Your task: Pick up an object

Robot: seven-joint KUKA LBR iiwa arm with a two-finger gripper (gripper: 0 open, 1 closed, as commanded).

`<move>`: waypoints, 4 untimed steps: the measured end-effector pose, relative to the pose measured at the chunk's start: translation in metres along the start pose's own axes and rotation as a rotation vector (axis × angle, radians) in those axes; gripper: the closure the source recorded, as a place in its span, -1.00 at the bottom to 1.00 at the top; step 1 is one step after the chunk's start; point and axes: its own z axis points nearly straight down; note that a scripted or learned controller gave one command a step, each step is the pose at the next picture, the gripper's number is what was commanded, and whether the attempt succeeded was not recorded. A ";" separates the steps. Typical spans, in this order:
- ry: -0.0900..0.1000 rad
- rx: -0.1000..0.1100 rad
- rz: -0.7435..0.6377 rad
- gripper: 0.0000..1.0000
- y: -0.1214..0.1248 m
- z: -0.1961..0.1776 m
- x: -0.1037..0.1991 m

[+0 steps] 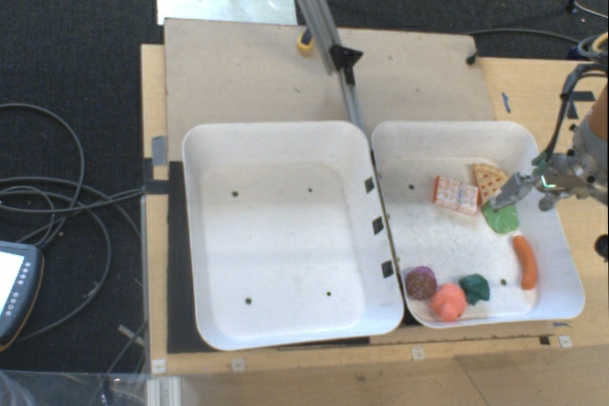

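So the arm (582, 168) comes in from the right edge and its jaws (510, 195) hang low over the right bin (419, 143), near that bin's right wall. Honestly can't tell whether they're spread or pinched; it's too small and blurry at the tip.

Stuff in the right bin: a green object (501, 219) sits right at the tip of the jaws, just below them, touching or nearly so, but I can't see it between them. A waffle-looking yellow piece (489, 178) lies just left of the tip, with a pink-and-white box (456, 195) beside that. An orange carrot-like thing (525, 262) lies below the green one. Along the near wall: a dark purple ball (421, 281), a pink-orange blob (449, 301) and a teal lump (475, 287), well apart from the jaws.

The left bin (205, 233) sits alongside on the table (238, 62).
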 end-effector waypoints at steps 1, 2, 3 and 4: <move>-0.001 -0.004 0.000 -1.00 0.001 -0.002 0.000; 0.000 0.001 0.003 -1.00 -0.003 0.059 0.006; 0.000 0.001 0.003 -1.00 -0.005 0.101 0.007; -0.001 -0.001 0.002 -1.00 -0.004 0.123 0.008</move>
